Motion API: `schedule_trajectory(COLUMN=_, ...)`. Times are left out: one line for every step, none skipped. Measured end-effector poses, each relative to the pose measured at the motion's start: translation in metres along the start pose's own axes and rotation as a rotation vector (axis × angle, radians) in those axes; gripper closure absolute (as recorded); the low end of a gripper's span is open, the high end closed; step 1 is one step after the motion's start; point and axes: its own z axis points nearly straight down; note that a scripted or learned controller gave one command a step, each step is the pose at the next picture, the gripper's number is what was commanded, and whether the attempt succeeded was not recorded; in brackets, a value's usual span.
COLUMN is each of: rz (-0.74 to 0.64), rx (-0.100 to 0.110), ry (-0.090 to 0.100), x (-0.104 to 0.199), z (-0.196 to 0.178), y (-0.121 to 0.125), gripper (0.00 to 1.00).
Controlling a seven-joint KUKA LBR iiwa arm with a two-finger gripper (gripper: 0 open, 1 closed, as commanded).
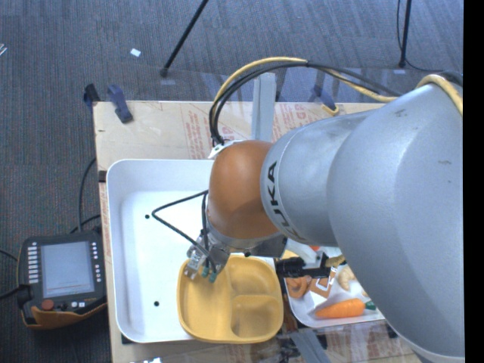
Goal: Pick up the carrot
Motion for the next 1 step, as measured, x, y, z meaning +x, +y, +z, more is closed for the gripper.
schedule_trajectory(rz=0.329, rx=0.021, ry=0.018, x=-0.0186, z=0.0270, y=-0.0455, gripper=1.00)
